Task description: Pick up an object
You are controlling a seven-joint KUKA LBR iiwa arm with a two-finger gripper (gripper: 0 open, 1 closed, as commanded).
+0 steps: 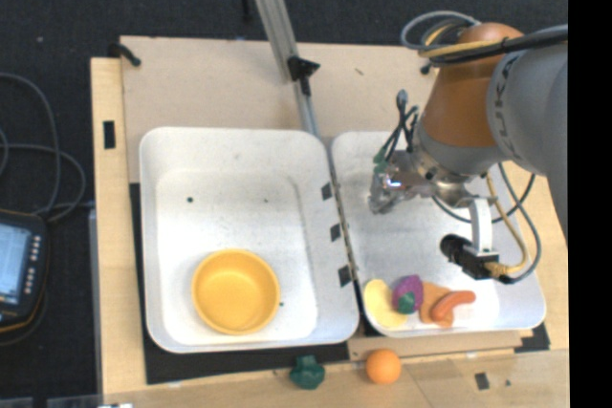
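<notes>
- The grey arm (pixel 516 100), with its orange band above the wrist, reached in from the right over the far half of the right bin (pixel 382 158).
- The gripper (pixel 384 194) hung over the right bin's far left part, close to the divide between the two bins; whether it was wide or narrow could not be told, and nothing was seen held in it.
- Cables (pixel 512 234) and a small black fitting (pixel 459 253) trailed from the wrist over the middle of the right bin.
- The things to pick lay together along the right bin's near edge: a yellow piece (pixel 376 296) at the near left corner, a purple object (pixel 409 287) just beside it with a green piece (pixel 405 303) touching it, and an orange-red sausage-shaped thing (pixel 449 303) to their right.
- These things lay well apart from the gripper, on the near side of it.
- A yellow bowl (pixel 235 289) sat upright in the left bin (pixel 172 167), near its near edge, towards the middle.
- On the bench's near edge (pixel 229 382), outside the bins, an orange ball (pixel 382 366) rested just beside a small dark green object (pixel 307 372).
- A metal rail (pixel 273 10) ran slantwise from the far side down to the bins' far edge, at the divide.
- A dark screen unit (pixel 19 272) with cables stood off the bench's left edge.
</notes>
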